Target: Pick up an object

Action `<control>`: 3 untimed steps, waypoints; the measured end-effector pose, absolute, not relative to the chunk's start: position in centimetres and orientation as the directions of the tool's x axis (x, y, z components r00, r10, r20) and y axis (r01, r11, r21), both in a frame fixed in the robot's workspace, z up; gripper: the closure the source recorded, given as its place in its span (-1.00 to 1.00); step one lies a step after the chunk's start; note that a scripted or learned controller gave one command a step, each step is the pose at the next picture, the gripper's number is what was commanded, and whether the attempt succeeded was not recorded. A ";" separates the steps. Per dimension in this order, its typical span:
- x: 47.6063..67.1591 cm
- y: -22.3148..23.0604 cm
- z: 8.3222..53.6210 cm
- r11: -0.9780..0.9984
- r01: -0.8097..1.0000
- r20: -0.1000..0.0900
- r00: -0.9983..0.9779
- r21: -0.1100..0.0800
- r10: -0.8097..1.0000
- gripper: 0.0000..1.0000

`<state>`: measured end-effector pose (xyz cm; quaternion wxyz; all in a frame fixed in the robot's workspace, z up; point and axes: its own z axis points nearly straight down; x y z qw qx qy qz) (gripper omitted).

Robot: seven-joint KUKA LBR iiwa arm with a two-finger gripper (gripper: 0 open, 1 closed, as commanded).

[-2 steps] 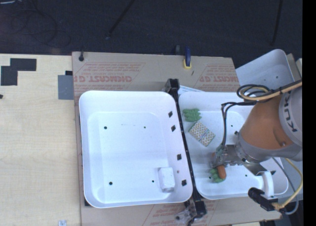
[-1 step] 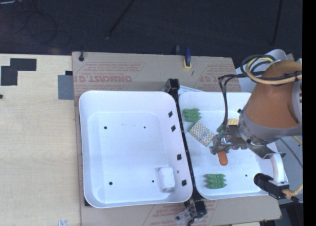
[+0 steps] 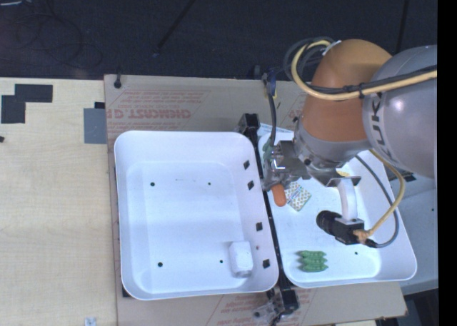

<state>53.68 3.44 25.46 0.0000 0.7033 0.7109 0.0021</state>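
The arm [image 3: 357, 103], grey with its orange band, is seen nearest to the camera, and a good part of the right bin [image 3: 397, 264] is covered by it. Below the wrist, the tool [image 3: 278, 171] is lowered at the left wall of this bin, close to the border between the two bins. Whether the tool is released or clenched cannot be told, because it is seen from above and is partly hidden by the wrist.

Just beside the tool, on the near side, a small orange object [image 3: 278, 197] is found. A patterned packet [image 3: 299, 198] is lying at its right, touching it or very close to it. The orange object is judged to be the thing aimed at, since the tool is placed almost over it, but no grasp is shown. Little room is probably left by the near wall.

Further out, a green object [image 3: 312, 261] is laid near the front edge of the same bin, well apart from the tool. In the left bin [image 3: 178, 210], a white object [image 3: 240, 257] is resting in the near right corner. Both bins are carried by the table [image 3: 50, 210].
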 end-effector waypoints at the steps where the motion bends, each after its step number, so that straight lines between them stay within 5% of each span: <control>1: 55.8 7.9 28.9 0.004 1.000 0.001 -0.004 0.001 1.000 1.00; 2: 57.7 2.1 28.8 -0.005 1.000 -0.002 0.005 -0.002 1.000 1.00; 3: 51.9 5.4 24.0 0.002 1.000 0.001 -0.002 -0.012 1.000 1.00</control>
